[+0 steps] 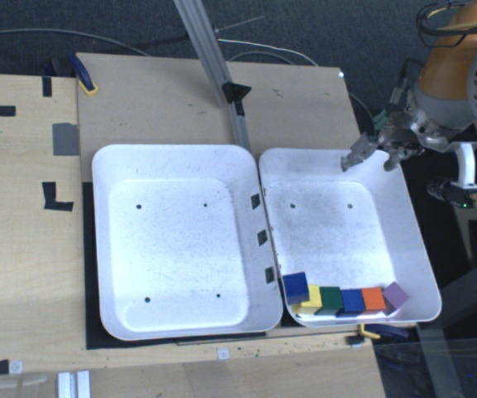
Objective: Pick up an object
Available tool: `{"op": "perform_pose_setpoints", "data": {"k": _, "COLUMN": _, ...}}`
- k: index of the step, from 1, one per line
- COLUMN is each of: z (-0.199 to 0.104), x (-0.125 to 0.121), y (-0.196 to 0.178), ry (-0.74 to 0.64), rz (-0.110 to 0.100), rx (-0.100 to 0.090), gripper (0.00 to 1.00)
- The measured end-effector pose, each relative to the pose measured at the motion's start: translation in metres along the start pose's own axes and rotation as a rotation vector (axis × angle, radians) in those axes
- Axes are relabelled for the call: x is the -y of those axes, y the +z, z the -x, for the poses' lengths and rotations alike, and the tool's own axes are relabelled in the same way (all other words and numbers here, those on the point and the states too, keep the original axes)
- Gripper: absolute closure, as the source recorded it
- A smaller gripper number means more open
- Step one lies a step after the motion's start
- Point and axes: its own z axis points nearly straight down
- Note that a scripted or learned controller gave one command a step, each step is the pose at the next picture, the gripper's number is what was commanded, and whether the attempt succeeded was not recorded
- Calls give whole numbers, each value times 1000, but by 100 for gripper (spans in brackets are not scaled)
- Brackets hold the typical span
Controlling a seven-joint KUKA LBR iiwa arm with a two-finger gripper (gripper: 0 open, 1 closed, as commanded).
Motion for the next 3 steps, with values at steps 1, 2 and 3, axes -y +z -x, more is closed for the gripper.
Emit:
{"op": "perform_pose_setpoints", "data": {"k": 1, "z": -70, "x": 25, "y": 42, "ry": -4, "rz": -5, "rx": -4, "gripper": 0}}
{"op": "perform_pose_setpoints", "data": {"k": 2, "z": -164, "x": 63, "y": 32, "ry": -7, "rz": -2, "rx": -5, "gripper": 0}}
{"op": "perform_pose_setpoints", "data": {"k": 3, "z": -248, "x": 102, "y": 27, "ry": -8, "rz": -3, "rx": -5, "gripper": 0}}
